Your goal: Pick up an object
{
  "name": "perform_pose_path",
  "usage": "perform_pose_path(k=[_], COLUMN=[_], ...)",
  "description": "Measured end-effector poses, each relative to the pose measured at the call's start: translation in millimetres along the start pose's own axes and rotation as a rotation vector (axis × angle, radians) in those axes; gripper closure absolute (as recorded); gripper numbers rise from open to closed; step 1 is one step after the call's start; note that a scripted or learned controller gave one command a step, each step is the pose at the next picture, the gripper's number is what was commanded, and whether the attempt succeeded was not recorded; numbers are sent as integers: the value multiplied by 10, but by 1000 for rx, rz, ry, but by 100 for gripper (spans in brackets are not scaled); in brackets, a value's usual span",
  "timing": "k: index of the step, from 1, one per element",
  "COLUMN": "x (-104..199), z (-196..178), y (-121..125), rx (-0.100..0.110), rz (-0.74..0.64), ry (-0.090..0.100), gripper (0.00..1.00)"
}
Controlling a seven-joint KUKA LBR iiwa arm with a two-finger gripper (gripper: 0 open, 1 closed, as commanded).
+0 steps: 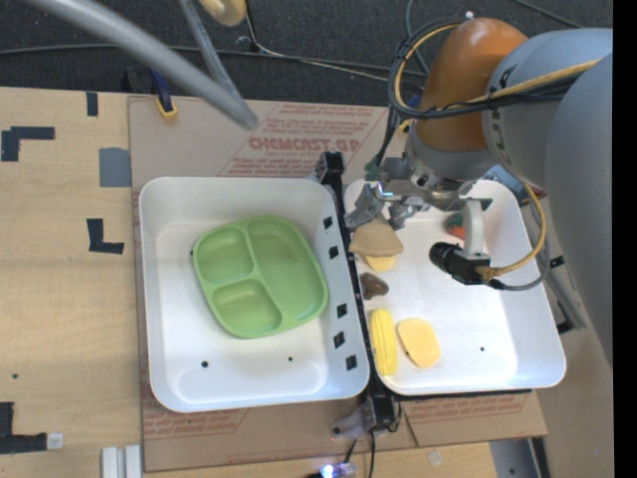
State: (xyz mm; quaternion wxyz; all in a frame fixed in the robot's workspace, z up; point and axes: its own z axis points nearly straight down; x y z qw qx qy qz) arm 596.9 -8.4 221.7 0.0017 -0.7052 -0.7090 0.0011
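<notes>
From above, the grey metal two-finger gripper (383,204) hangs over the far left corner of the right shallow white plastic bin (518,361), close against the wall shared with the left white bin (164,297). Whether it is clenched or released cannot be told. Just below it lies a tan flat biscuit-like piece (376,240), then a small brown lump (374,286). Nearer still, a yellow corn cob (382,340) lies along the dividing wall beside a yellow oval slice (419,343). The bin floor to the gripper's right lies bare. A green compartment plate (261,276) sits left of the wall.

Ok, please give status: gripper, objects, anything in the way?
Gripper low over right bin, above tan piece. Nothing seen held. Corn, yellow piece nearby.
</notes>
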Motion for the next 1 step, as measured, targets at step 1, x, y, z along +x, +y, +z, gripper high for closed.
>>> perform_pose_path(k=[1], x=[595], z=[-66], y=[-102], rx=[0], rz=[-3], ry=[1], gripper=[100])
